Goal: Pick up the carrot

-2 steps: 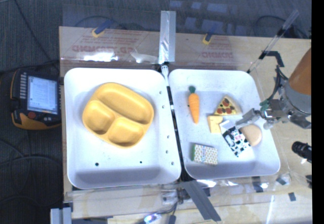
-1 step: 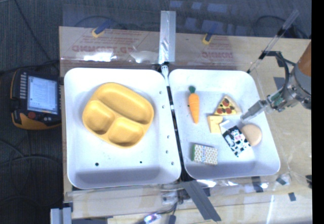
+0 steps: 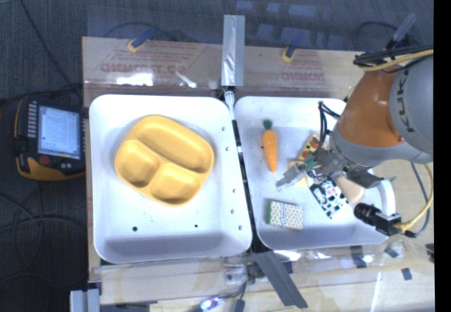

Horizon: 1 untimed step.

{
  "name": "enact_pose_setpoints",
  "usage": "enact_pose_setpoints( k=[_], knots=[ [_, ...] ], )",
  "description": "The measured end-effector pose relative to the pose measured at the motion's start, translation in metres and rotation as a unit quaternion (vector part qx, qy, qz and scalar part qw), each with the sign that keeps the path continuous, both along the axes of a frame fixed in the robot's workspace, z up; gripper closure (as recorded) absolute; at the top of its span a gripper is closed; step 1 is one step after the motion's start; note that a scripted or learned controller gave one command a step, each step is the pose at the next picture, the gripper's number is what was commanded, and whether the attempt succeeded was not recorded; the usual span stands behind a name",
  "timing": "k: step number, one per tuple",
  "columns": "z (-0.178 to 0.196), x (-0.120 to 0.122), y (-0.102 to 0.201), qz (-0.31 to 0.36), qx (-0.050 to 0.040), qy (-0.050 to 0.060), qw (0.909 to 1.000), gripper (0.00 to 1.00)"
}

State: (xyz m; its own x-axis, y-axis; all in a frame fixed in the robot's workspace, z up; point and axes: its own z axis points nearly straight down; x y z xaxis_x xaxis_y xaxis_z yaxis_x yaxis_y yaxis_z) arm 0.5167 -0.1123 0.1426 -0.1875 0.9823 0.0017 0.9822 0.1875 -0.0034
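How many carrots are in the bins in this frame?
1. The carrot lies in the right bin, near its left wall, green top pointing away from the camera. The gripper is just to its right. The arm covers part of that bin, so another could be hidden.

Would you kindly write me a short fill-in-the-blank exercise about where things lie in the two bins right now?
1. The carrot lies in the ____ bin as the camera sees it.
2. The yellow divided tray has ____ compartments.
3. The carrot's green top points toward the ____ edge of the picture.
4. The small patterned block lies nearer the ____ edge of the picture than the carrot.

Missing words: right; three; top; bottom.
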Motion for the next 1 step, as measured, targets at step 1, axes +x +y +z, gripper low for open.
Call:
enact_pose_setpoints(
  k=[1],
  knots=[
    [-0.0227,0.0635,0.0084,0.058,-0.0005,-0.001,0.9983,0.0]
  ],
)
